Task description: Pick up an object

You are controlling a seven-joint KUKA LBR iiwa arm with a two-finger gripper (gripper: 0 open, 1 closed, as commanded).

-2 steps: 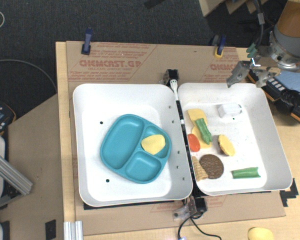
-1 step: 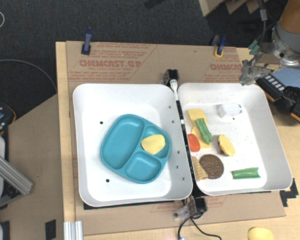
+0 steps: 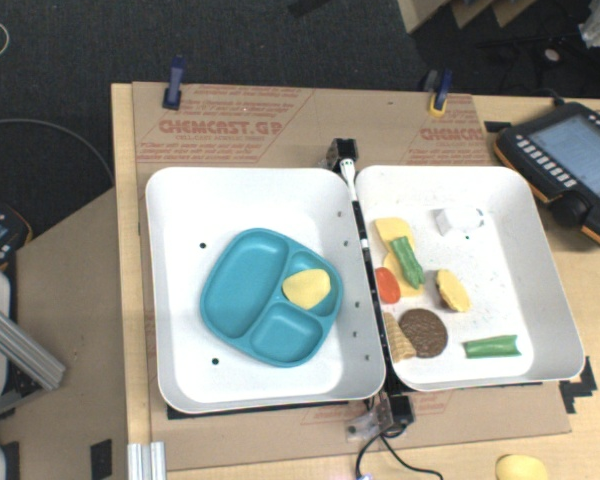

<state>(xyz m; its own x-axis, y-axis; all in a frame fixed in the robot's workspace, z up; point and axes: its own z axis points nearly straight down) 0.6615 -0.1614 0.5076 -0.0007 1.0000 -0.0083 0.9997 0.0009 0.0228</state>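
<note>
Two white bins side by side on the printed board; the left bin (image 3: 180,368) is at 9 o'clock of the right bin (image 3: 540,268), and their inner walls touch.

Gripper state: I cannot tell from this frame, so no width and no grasp recorded.

Candidates for the pick are loose toy-food pieces, mostly in the right bin:
- yellow block (image 3: 391,230) at 10 o'clock, flat and squarish
- green stick (image 3: 408,262) just below it and touching it, lying tilted (possibly a pepper or a bean; too small to say)
- red-orange piece (image 3: 387,285) at 9 o'clock, close to the left wall
- yellow wedge (image 3: 452,291) near the bin's middle, apart from the others
- brown disc (image 3: 424,331) at 7 o'clock, round and dark, speckled
- tan ribbed piece (image 3: 400,341) against the disc's 9 o'clock edge
- green pod (image 3: 491,346) at 5 o'clock, lying flat near the front wall
- pale grey bit (image 3: 442,221) at 12 o'clock, hard to make out against the white

Left bin holds a teal divided plate (image 3: 250,288), roughly central. A pale yellow lump (image 3: 306,288) sits in the plate's 3 o'clock compartment.
</note>
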